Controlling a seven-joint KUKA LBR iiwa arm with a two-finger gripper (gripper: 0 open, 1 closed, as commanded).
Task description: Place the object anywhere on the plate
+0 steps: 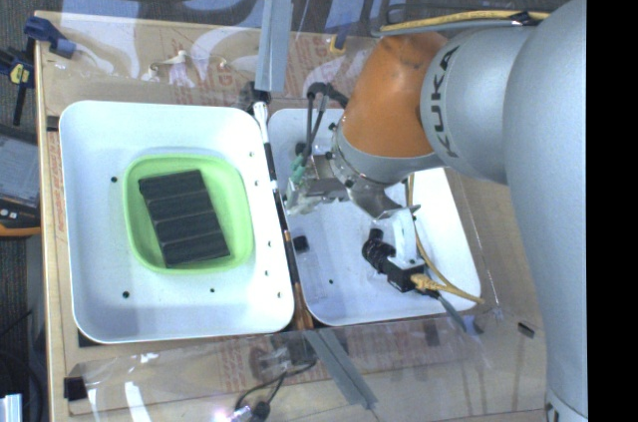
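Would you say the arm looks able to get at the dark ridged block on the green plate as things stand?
Probably yes: the dark block lies uncovered on the green plate in the left bin, while the gripper hangs over the right bin.

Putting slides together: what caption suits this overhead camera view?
Dark ridged block lies on the green plate in the left bin; the arm hangs over the right bin.

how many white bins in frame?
2: left bin holding the green plate with a dark object; right bin under the arm.

Glossy green plastic plate [140,211], matt dark ribbed block [182,216], smooth white bins [90,290]
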